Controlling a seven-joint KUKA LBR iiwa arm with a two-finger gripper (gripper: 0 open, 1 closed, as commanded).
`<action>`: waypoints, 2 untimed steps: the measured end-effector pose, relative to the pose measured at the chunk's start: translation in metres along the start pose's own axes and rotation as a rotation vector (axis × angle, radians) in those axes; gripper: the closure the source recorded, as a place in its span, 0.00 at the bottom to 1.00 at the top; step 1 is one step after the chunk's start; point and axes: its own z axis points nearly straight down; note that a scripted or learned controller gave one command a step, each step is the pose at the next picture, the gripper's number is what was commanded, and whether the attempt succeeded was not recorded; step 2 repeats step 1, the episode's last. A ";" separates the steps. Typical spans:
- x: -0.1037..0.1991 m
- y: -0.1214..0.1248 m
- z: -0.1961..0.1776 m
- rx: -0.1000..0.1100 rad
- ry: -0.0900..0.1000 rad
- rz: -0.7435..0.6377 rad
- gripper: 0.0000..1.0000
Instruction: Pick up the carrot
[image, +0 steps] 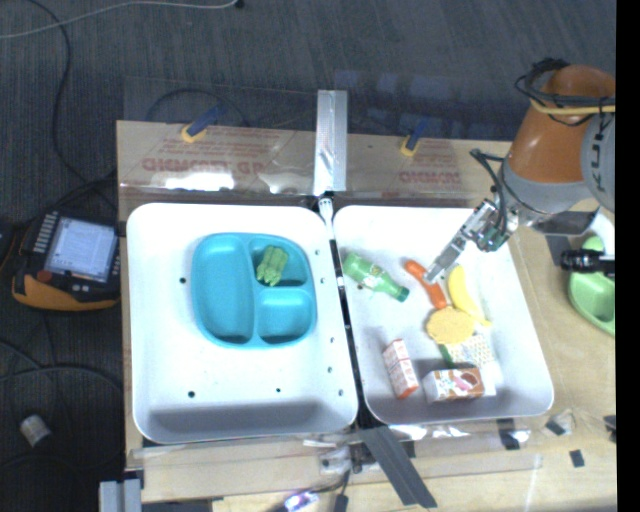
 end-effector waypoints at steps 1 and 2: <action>0.046 -0.052 0.007 -0.002 0.001 -0.209 0.00; 0.046 -0.052 0.007 -0.002 0.001 -0.209 0.00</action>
